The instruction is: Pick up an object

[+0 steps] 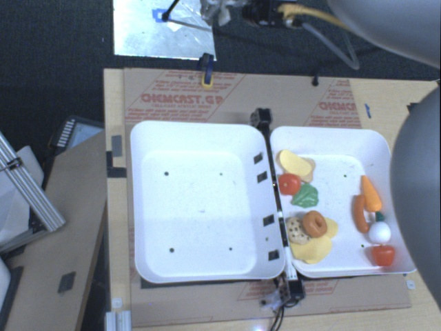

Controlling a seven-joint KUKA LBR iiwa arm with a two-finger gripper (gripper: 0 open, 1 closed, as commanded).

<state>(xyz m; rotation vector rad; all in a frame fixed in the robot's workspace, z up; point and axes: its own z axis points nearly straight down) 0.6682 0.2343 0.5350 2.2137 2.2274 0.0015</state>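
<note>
Okay, two white bins side by side on the bench. Left bin [200, 198] shows bare floor with a few dark dots. Right bin [331, 150] holds all the toy food. The grey arm [417, 178] fills the 3 o'clock edge and part of the top right corner, blurred and close to the camera. I cannot tell the gripper's state.

Contents of the right bin, read as a clock face on that bin:
- yellow slice [295, 163] at 11 o'clock, near the divider
- red tomato piece [289, 183] just below it, touching or nearly touching the green leafy piece [305, 197] at 9 o'clock
- brown doughnut [315, 223] at 7 o'clock, resting on a yellow piece [311, 250] and just beside a speckled cookie [297, 231]
- orange carrot [371, 193] at 3 o'clock, tilted, with an orange sausage shape [360, 214] alongside it
- white egg [379, 233] at 4 o'clock, a red piece [382, 255] just under it at 5 o'clock (right at the bin rim)

Black clips [265, 178] sit along the seam between the bins. At 12 o'clock on the bench, a yellow and blue clamp [207, 71] sits at the cardboard edge.
</note>
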